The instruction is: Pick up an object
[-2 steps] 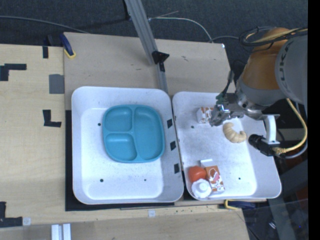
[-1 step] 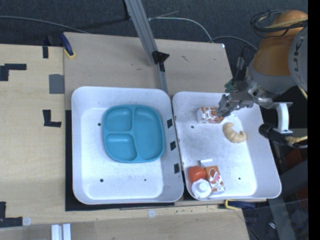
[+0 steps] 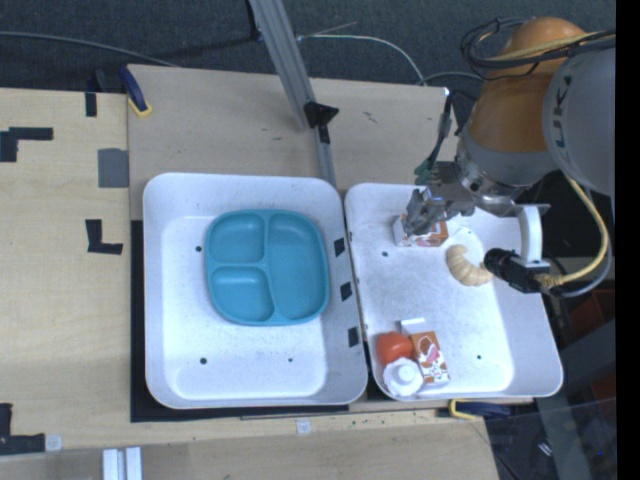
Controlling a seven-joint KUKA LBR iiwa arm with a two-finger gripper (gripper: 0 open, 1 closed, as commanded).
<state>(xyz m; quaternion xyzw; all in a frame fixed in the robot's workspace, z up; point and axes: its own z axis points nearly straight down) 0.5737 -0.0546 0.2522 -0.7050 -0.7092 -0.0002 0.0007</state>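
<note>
Smooth plastic teal tray [image 3: 267, 267]; matt white bins [image 3: 170, 368]; wooden bench [image 3: 50, 298].

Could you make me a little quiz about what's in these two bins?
1. True or false: the blue divided plate lies in the left bin.
2. Which bin is the gripper over?
3. What lies nearest the croissant: A the plate, B the small carton under the gripper, C the white bottle?

Key: 1 true; 2 the right bin; 3 B.
</note>
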